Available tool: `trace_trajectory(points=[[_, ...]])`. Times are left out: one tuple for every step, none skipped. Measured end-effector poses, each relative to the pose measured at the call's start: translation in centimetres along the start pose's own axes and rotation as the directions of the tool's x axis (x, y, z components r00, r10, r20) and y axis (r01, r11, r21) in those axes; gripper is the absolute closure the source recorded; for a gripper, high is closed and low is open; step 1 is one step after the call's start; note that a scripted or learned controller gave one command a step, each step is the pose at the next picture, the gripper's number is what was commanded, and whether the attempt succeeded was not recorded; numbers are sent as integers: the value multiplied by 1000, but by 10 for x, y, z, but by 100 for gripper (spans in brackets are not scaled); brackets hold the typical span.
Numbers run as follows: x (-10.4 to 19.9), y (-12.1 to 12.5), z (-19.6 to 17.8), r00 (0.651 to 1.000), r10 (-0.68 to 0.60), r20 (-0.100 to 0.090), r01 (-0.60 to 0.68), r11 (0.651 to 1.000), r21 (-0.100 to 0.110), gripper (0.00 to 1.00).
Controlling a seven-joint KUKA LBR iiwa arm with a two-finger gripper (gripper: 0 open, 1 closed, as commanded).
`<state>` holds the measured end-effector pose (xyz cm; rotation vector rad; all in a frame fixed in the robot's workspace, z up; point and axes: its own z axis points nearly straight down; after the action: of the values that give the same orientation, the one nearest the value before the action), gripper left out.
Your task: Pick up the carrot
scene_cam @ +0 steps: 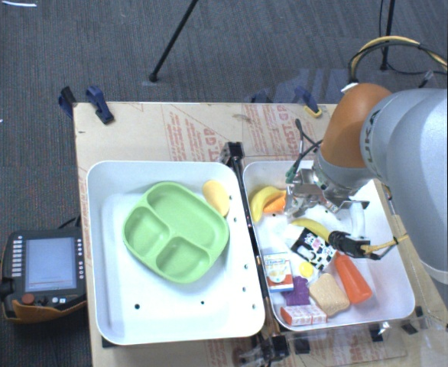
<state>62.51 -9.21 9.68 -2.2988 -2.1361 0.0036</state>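
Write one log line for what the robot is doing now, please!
task: pick up carrot | claw: over right bin, near banana | carrot: lying in bin, not held

Arm reaches in from right, gripper (306, 196) low over upper part of right bin (398, 297), just beside banana (263, 199). Carrot (352, 277) lies lower right in that bin, well apart from gripper, near sponge-like block (329, 294) and small cartons. Left bin (113, 312) holds green divided plate (176, 231) with a yellow item (217, 196) at its upper right edge.

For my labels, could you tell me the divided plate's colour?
The divided plate is light green, clear in the camera view.
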Motion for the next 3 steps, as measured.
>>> trace_trajectory(points=[[0, 0, 0, 1000, -1, 0, 1, 1000, 1, 0], [-35, 21, 10, 928, 373, 1, -373, 928, 0, 0], [-32, 21, 1, 931, 365, 3, -365, 931, 2, 100]])
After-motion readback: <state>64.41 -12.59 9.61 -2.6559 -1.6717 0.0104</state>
